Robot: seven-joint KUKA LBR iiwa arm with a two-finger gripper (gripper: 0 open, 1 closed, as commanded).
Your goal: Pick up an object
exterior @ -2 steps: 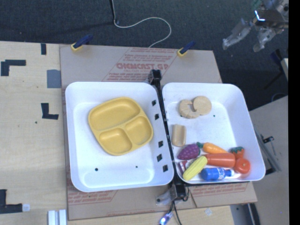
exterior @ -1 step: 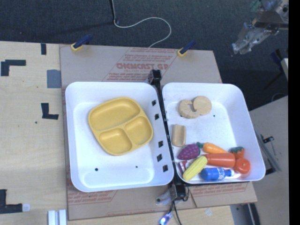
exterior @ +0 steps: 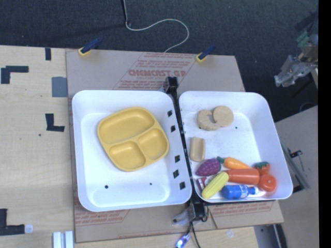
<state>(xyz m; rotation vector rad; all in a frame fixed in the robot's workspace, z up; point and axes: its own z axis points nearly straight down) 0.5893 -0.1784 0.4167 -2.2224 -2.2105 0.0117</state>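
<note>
The right bin (exterior: 258,105) holds several toy foods. Two round tan biscuits (exterior: 215,118) lie near its back. A tan bread block (exterior: 197,149) sits by the divider. Along the front lie purple grapes (exterior: 209,166), a carrot (exterior: 236,163), a yellow corn cob (exterior: 214,185), an orange-red sausage (exterior: 243,176), a red tomato (exterior: 267,182) and a blue bottle (exterior: 237,191). My gripper (exterior: 290,74) hangs outside the bins, beyond the right bin's far right corner, over the dark floor. Nothing shows in it.
The left bin (exterior: 88,185) holds a yellow divided plate (exterior: 133,138). Both bins rest on a cardboard sheet (exterior: 150,71) clamped at the back. A white cable (exterior: 155,25) loops behind it. Black clips line the divider between the bins.
</note>
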